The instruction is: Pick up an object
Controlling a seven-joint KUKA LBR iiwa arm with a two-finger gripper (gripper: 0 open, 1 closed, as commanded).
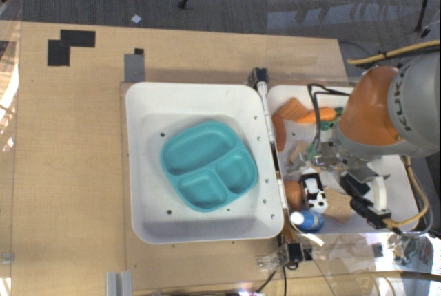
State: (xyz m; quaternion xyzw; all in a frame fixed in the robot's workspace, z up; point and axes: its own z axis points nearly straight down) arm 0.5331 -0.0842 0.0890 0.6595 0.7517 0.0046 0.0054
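Here, the graspable objects lie clustered in the right bin [303,90], mostly against its left wall. At the far end sits an orange wedge [293,109], with a slimmer orange piece [318,116] just beside it. Nearer the camera, a black-and-white toy [315,195] lies between a brown rounded item [293,193] and a tan block [339,206]. A blue-and-white item [306,221] rests in the near left corner of this bin, just below the toy.

The gripper [318,158] hangs over the middle of the cluster, between the orange pieces and the toy. Whether it is spread or pressed together cannot be told from this angle, and nothing is visibly pinched in it. The arm [413,105] enters from the right, its orange band [365,112] covering much of the bin's far right part.

The left bin [138,150] adjoins the right one and holds a teal divided plate [207,165], lying flat and turned at an angle. Both bins stand on a tan bench [69,171], which bears black tape patches [69,45] near its far left corner.
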